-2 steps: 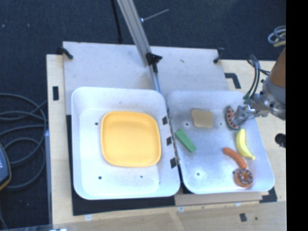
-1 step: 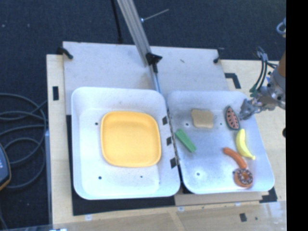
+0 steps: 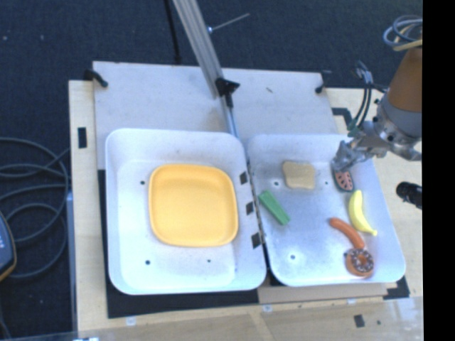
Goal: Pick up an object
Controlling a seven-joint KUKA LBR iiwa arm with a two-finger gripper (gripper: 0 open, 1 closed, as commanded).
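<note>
Right bin [image 3: 313,261] at centre right of the frame, holding six small toy foods well apart. Red slice [image 3: 345,180] at the bin's upper right, directly under the end effector [image 3: 346,163]; touching or just above, cannot tell, and grip state likewise cannot tell. Probably light, rigid plastic, thin and flat: hard to pinch from above, best taken across its narrow width. Just below, yellow banana [image 3: 361,214]: curved, smooth, likely to slip unless gripped mid-body. Further down, orange sausage [image 3: 347,231] and brown doughnut [image 3: 360,261], near the lower right rim. Tan bread piece [image 3: 299,175] and green block [image 3: 274,208] toward the bin's left, blockier and easier. Right wall close beside the slice, so little room on that side; open floor in the bin's middle. Left bin [image 3: 128,261] carrying a yellow plate [image 3: 193,204]. Surface [image 3: 163,91] bare at the top of the frame.
</note>
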